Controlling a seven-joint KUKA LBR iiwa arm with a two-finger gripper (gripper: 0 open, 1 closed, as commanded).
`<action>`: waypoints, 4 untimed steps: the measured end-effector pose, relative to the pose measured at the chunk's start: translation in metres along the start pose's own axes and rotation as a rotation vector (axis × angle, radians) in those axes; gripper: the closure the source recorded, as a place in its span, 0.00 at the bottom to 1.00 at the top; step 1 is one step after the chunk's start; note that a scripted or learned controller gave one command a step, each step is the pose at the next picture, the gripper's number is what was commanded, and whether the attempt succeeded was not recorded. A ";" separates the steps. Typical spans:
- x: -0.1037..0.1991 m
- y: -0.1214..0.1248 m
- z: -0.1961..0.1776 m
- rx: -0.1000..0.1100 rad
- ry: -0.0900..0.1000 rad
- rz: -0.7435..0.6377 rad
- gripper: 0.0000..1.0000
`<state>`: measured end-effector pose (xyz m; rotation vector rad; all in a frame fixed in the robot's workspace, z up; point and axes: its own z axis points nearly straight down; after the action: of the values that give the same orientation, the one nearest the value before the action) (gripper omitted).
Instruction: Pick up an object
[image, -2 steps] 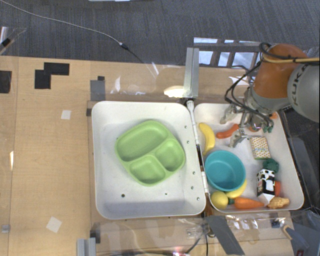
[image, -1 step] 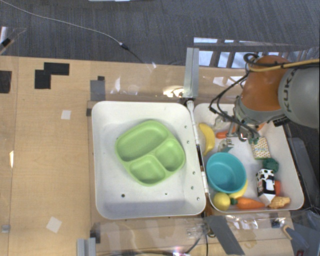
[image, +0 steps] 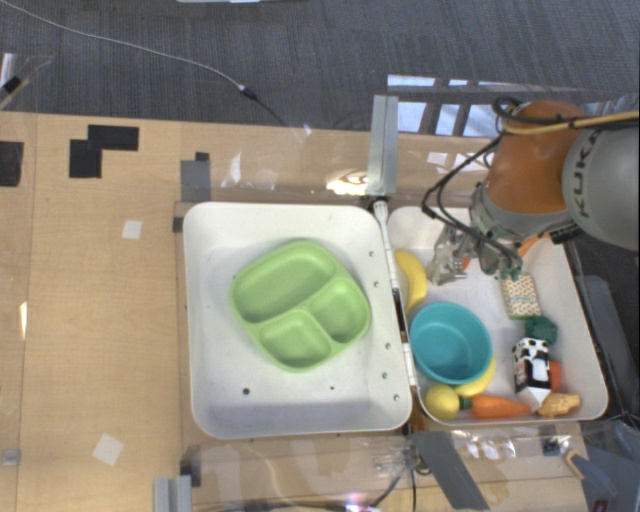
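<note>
My gripper (image: 472, 262) hangs over the back of the right bin (image: 590, 330), its metal fingers pointing down with nothing visibly between them. Just to its left lies a yellow banana (image: 411, 277) against the bin's left wall. A teal bowl (image: 451, 343) sits in front of the gripper. To the right of the gripper lies a patterned beige packet (image: 520, 295), with a dark green item (image: 541, 329) below it. Near the front are a black-and-white cow toy (image: 532, 364), an orange carrot (image: 502, 407), a yellow lemon (image: 442, 401) and a tan piece (image: 560, 404).
The left bin (image: 215, 380) holds a green three-compartment plate (image: 299, 304). A metal divider post (image: 383, 140) stands at the back between the bins. The arm's orange band (image: 530, 160) and cables loom above the right bin's back edge.
</note>
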<state>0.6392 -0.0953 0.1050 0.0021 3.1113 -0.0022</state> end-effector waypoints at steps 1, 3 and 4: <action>-0.009 -0.036 -0.156 0.004 0.005 0.088 1.00; -0.005 -0.031 -0.045 -0.004 0.030 -0.055 0.00; -0.009 -0.010 0.015 -0.001 0.014 -0.044 0.00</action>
<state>0.6482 -0.1054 0.0900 -0.0659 3.1251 -0.0018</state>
